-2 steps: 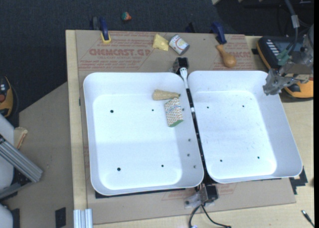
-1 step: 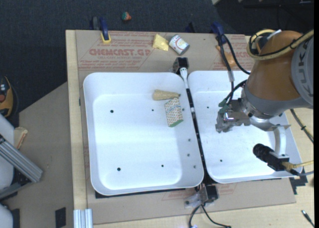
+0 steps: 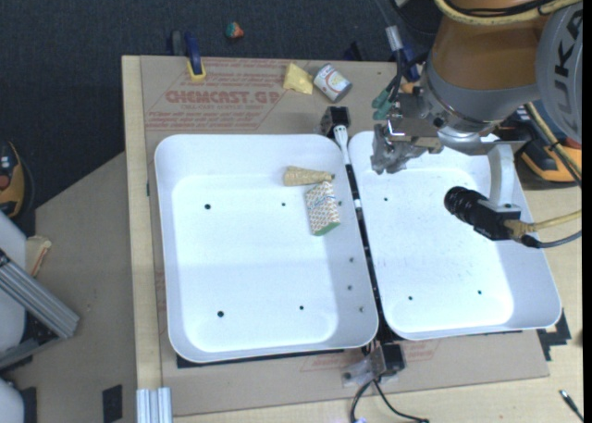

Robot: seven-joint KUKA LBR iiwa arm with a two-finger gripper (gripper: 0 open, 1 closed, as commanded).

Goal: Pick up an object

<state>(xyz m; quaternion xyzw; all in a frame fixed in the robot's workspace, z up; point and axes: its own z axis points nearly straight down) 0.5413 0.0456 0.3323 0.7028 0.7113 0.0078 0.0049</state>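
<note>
Far left on the brown printed board (image 3: 148, 116) that bears both bins, a blue clamp with a yellow tip (image 3: 194, 57) sits at the back edge. Just behind it, on the dark carpet, lies a small red and green object (image 3: 235, 31).

The shallow white left bin (image 3: 240, 264) holds two things, both close to its back right corner. A tan cone-shaped piece (image 3: 307, 176) lies on its side. Just in front of it, about touching, is a small packet with a green and white check pattern (image 3: 322, 207).

Behind that bin, on the board, a yellow wedge-shaped scrap (image 3: 298, 80) lies beside a small white and grey box (image 3: 331, 82). A black and white clip (image 3: 338, 121) stands at the back of the seam between the bins.

The shallow white right bin (image 3: 444, 292) has the gripper (image 3: 387, 158) low over its back left corner, near the seam. The gripper is apart from the cone and the packet, which lie across the divide. Whether it is wide or narrow cannot be told from this angle. The grey arm with its orange band (image 3: 499, 5) rises to the upper right
</note>
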